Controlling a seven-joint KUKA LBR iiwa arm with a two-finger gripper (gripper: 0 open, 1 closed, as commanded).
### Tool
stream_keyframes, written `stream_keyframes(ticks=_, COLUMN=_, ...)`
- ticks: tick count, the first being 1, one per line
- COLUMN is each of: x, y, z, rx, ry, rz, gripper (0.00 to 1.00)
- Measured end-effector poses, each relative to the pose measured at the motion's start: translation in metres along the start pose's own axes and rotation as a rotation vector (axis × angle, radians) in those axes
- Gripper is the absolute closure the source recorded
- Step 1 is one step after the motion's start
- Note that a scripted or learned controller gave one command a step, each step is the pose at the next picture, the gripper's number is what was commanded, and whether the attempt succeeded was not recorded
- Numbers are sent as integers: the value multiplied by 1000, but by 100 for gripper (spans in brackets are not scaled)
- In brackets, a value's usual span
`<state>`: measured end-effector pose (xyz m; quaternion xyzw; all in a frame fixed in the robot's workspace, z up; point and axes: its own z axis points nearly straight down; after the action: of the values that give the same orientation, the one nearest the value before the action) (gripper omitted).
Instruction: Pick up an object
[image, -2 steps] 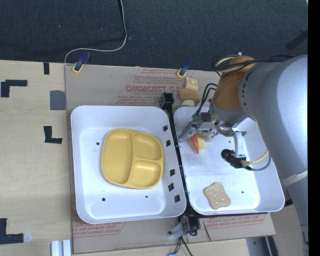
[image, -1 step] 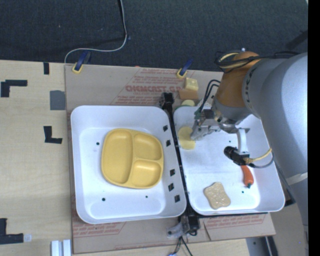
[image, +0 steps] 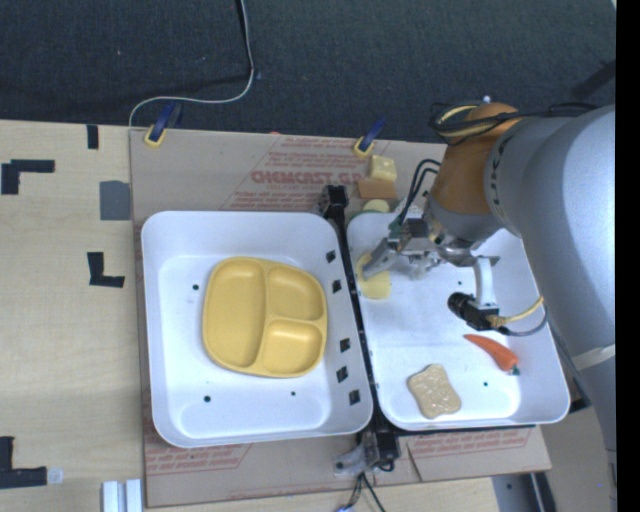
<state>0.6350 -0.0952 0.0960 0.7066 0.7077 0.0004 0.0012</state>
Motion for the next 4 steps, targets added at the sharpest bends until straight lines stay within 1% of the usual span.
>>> stream_keyframes(ticks=1, x=-6, y=17, z=12, rx=3, ry=2, rz=-1, gripper=0)
stream_keyframes(ticks=2, x=-7, y=10, z=11, rx=2, ry=0, rz=0, gripper=0)
stream_keyframes(ticks=3, x=1, y=5, z=11, rx=3, ry=0, rz=0, gripper=0)
stream_keyframes(ticks=4, x=0, y=26, z=12, rx=2, ry=1, rz=0, gripper=0)
